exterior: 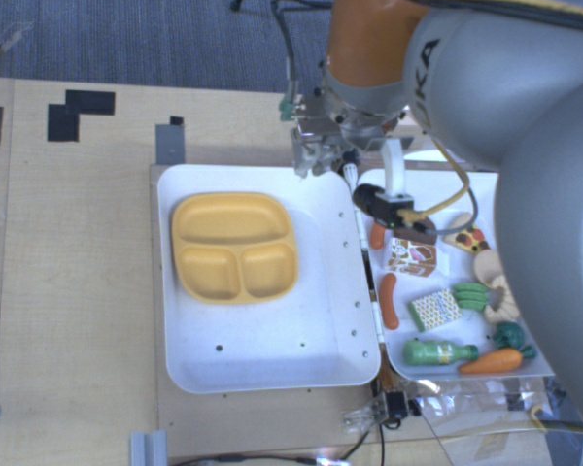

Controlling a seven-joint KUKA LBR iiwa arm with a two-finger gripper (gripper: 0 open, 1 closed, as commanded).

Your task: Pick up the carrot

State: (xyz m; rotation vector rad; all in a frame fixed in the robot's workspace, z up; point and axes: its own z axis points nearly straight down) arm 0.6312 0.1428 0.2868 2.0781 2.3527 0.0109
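Can't read hand state, released or clenched, up at left bin's far rim. Seeing carrot well apart, right bin partly covered by arm.

The big grey arm covers much of the right bin. Just beside the carrot, a dark green toy is half hidden under the arm.
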